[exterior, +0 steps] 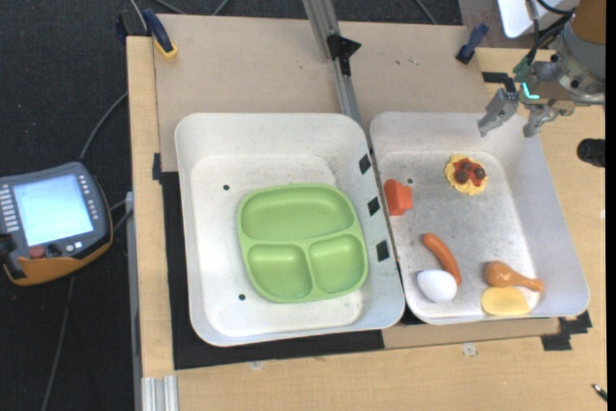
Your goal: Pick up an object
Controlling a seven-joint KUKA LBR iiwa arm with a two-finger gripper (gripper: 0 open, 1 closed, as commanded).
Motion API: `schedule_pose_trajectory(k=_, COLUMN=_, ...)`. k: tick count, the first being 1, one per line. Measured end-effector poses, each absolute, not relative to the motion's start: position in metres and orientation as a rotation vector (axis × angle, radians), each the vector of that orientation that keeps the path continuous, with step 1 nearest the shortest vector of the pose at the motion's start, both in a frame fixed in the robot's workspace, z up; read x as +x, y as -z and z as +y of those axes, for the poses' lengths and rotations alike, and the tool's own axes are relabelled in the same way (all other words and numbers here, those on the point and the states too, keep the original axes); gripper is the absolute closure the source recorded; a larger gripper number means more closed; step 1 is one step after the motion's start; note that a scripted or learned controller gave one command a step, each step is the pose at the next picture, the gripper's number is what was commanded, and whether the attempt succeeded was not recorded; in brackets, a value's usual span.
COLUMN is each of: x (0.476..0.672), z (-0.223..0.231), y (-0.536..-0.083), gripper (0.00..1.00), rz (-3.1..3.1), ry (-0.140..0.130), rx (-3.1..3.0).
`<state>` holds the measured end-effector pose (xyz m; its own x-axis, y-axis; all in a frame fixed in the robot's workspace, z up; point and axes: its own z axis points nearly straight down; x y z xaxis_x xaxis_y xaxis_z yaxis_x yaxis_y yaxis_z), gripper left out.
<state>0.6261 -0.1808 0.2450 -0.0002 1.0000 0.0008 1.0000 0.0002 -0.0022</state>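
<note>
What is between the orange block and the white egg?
In the camera view, the little carrot lies between the orange block and the white egg, slanting down toward the egg.

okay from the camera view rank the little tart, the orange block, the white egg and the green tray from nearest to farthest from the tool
1. Tart: in the right bin's far part, just below the tool.
2. Orange block: at that bin's left wall.
3. White egg: that bin's near edge.
4. Green tray: in the left bin.
</note>
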Motion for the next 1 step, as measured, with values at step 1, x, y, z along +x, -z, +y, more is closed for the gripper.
schedule_pose_trajectory(k=1, x=0.6267, z=-0.1808, y=-0.2462, gripper=0.00, rz=-2.222, ry=0.000, rx=-2.221)
